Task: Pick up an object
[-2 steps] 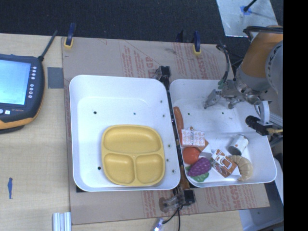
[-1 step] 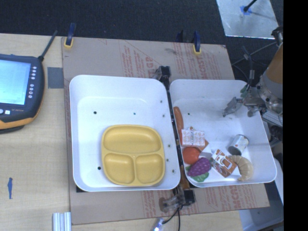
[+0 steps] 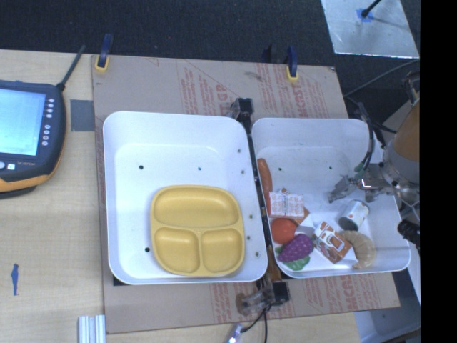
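Reaching in from the right edge, the arm [image 3: 405, 145] brings its jaws [image 3: 350, 188] low over the right bin [image 3: 314, 131], the two grey fingers splayed apart with nothing between them. Just below them lies a small white cylinder [image 3: 353, 214], tipped on its side. Toward the bin's near edge sit a tan bread-like piece [image 3: 363, 247] and, beside it, an orange-and-white carton [image 3: 331, 241]. Further left cluster a purple bunch of grapes [image 3: 296, 248] on a green leaf, an orange ball-shaped fruit [image 3: 283, 229], and a white packet with red print [image 3: 286, 204]. A long orange sausage-like piece [image 3: 265, 179] lies along the bin's left wall. The left bin [image 3: 171, 131] holds a yellow three-compartment tray [image 3: 198, 230] in its near half. Both bins rest on a brown board [image 3: 214, 81] clamped to the worktop [image 3: 43, 263], and a tablet-like pendant [image 3: 28, 134] lies at the far left.
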Motion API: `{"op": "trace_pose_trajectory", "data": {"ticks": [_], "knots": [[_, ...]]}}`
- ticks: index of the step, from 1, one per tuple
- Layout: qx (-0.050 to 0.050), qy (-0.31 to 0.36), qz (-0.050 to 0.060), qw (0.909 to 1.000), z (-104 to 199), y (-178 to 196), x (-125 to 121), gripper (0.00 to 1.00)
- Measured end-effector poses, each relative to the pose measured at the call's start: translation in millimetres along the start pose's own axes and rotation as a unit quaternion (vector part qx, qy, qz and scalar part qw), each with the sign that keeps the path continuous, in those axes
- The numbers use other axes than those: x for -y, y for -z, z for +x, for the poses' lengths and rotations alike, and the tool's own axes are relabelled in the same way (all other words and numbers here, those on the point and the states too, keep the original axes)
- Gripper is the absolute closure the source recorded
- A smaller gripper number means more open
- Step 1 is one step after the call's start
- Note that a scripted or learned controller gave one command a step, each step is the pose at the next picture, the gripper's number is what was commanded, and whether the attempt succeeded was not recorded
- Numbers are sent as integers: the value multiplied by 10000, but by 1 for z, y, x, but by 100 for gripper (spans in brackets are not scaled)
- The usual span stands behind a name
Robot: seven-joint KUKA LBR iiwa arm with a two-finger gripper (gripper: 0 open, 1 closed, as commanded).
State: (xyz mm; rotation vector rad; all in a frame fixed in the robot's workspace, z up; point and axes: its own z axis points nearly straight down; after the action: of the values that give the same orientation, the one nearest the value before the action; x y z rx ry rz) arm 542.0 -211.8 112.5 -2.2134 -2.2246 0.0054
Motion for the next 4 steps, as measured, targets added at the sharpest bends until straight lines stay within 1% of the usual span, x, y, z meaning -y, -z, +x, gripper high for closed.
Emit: {"op": "trace_pose_trajectory", "data": {"ticks": [1, 2, 3, 4], "knots": [[4, 8, -7, 10000, 34, -20, -74, 0], [7, -2, -5, 10000, -1, 2, -8, 0], [0, 1, -3, 10000, 0, -14, 36, 0], [7, 26, 2, 10000, -1, -3, 36, 100]]}}
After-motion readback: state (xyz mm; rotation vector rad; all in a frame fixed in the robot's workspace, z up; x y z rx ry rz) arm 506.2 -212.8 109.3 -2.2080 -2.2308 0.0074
